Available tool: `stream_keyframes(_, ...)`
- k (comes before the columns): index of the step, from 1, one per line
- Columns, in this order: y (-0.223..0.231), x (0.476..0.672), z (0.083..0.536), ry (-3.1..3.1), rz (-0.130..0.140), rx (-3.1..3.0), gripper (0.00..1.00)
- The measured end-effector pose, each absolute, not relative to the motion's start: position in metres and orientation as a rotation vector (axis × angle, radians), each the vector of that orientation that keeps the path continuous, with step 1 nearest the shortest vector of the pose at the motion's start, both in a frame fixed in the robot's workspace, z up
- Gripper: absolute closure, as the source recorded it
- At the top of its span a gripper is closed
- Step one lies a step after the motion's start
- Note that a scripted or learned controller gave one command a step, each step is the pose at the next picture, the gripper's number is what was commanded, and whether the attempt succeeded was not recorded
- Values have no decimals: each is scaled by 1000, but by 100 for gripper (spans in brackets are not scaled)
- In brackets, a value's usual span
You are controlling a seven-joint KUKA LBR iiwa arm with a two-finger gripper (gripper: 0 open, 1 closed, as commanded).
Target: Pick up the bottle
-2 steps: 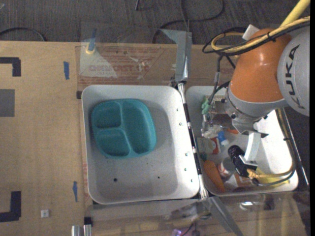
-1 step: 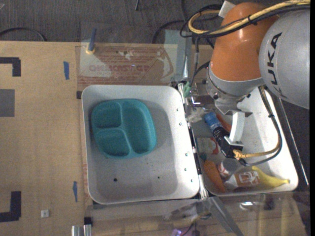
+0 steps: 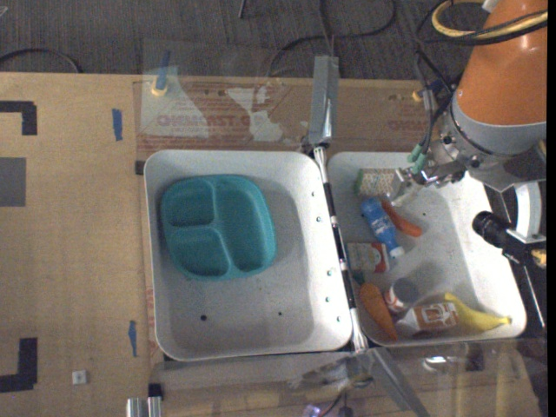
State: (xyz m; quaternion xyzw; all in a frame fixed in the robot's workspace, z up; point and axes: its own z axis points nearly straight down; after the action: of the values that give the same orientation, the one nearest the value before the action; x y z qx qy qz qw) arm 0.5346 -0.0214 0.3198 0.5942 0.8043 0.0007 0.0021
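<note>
Approach phase: gripper (image 3: 415, 183) hovers in the right bin (image 3: 486, 259), just up and right of the blue bottle (image 3: 380, 224) lying beside an orange carrot (image 3: 402, 221). Next, a descent squarely over the bottle.

Robotics lab test bench.
Plywood bench (image 3: 69, 259) marked with blue tape (image 3: 117, 125) and black corner marks (image 3: 23, 116); two white bins (image 3: 174, 337); loose cables (image 3: 356, 3) on grey carpet; industrial arm (image 3: 504, 76).
</note>
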Motion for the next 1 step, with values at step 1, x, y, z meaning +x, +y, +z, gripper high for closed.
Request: stream_keyframes(1, 37, 495, 264, 1925, -5, 2487, 100)
